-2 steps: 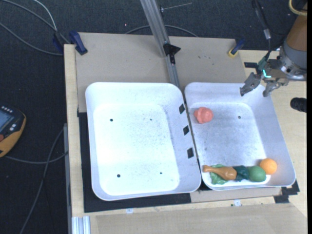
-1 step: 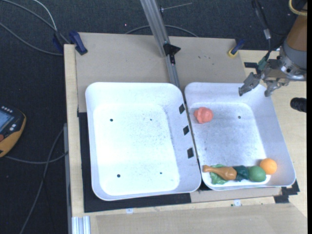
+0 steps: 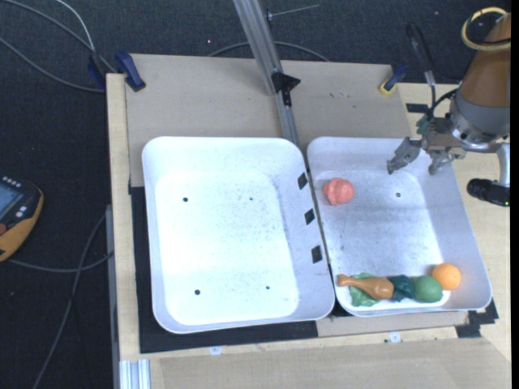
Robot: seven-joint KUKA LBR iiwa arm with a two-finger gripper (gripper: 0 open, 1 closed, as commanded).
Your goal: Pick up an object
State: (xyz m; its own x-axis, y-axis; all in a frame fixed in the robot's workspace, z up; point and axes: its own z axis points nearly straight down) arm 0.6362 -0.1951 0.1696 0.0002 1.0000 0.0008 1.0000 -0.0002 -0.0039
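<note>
My tool [image 3: 420, 160] is hovering spread and empty at the right bin's [image 3: 466, 217] one o'clock. I'm eyeing the pink ball [image 3: 339, 190] at ten o'clock: probably light, squashy, best pinched across its middle.

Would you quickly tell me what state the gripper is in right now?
Gripper: open, nothing between its fingers, hovering over the far right part of the right bin.

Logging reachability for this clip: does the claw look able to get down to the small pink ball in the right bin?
Probably yes. The claw hangs over the right white bin, and the small pink ball lies alone on open floor, with nothing between them.
</note>
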